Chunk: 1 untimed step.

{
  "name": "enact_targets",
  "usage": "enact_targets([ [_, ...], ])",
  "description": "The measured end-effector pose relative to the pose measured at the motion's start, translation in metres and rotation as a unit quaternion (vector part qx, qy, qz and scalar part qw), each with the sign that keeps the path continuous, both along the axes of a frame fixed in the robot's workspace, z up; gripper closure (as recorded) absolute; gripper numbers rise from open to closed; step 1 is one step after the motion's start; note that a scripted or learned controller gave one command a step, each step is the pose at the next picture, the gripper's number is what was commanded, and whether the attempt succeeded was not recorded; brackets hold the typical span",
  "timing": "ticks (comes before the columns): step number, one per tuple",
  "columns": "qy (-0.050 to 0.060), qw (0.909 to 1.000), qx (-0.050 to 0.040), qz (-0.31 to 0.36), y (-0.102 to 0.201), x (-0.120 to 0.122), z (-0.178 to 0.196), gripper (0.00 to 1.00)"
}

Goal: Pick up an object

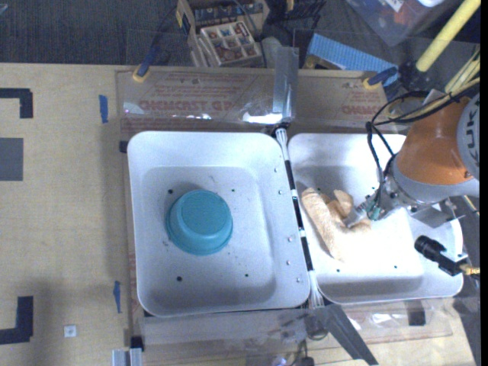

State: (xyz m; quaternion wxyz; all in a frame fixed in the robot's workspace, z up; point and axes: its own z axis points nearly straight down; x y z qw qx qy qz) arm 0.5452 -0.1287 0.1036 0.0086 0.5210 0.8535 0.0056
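Two shallow white bins sit side by side on the bench [61, 227], filling the middle of the frame. In the left bin [145, 158] a teal bowl [200, 221] lies upside down, a little left of the bin's centre and apart from every wall.

The right bin [396, 269] holds a long tan, bread-like object [322, 221] lying at a slant near its left wall, with a smaller tan piece [343, 200] just beside its upper end. Both are washed out by glare on the white floor, so their edges and exact shape are hard to make out, and whether they touch cannot be told.

The arm [435, 155] comes in from the right of the frame, its orange band large and partly cut off at the edge. The hand [358, 218] is low in the right bin, at the right flank of the long tan object. It is small, dark and blurred, and whether it is apart, together or clamped on anything cannot be told.
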Motion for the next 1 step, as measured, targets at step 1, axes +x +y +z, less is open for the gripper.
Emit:
enact_targets([
  [1,0.009,0.998,-0.0003,-0.063,0.0413,0.0834,0.0818,1.0],
])
